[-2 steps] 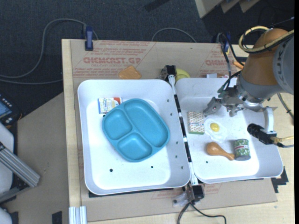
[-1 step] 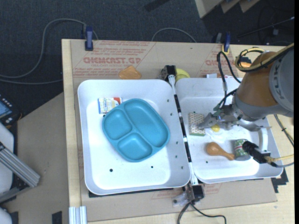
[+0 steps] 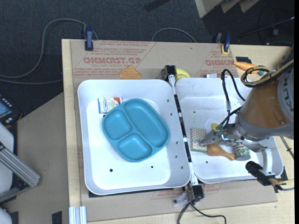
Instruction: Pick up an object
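My gripper (image 3: 216, 136) hangs low over the right bin (image 3: 205, 99), near its front left part. The arm comes in from the right. Just under and in front of the gripper lies an orange-brown drumstick-shaped object (image 3: 221, 151). A speckled grey pad (image 3: 196, 136) with a green edge lies to the gripper's left, close to the bin's left wall. A small green-and-white can (image 3: 241, 152) sits on the right of the orange-brown object. A small yellow piece (image 3: 215, 126) peeks out just behind the gripper. Nothing shows as held.
The left bin (image 3: 93, 162) holds a blue divided plate (image 3: 135, 129) and a small white, red and blue packet (image 3: 108, 104) behind it. On the bench behind the bins lie an orange lump (image 3: 130, 72) and a yellow ball (image 3: 181, 73).
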Robot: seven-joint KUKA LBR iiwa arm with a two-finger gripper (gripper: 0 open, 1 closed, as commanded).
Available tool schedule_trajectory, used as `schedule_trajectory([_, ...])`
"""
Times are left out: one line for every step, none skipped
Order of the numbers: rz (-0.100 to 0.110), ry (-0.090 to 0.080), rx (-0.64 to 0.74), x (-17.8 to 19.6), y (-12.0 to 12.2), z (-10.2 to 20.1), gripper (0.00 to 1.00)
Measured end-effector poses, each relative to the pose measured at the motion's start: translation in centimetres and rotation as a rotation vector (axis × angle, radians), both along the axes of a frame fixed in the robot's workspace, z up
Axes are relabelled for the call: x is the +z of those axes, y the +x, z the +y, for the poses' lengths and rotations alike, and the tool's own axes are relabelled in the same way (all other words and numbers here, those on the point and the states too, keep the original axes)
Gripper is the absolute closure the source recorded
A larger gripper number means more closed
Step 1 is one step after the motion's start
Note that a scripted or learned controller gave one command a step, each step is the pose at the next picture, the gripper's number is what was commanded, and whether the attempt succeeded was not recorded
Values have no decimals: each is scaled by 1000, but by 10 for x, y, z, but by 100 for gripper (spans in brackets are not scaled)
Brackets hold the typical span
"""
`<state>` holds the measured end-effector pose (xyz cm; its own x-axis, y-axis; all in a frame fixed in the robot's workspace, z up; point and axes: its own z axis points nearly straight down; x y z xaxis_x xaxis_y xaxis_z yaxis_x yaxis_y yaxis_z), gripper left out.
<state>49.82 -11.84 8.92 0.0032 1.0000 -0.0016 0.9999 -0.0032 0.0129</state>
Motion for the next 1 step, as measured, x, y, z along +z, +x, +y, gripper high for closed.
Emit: schedule_trajectory([6, 0, 5, -2, 64, 5, 0])
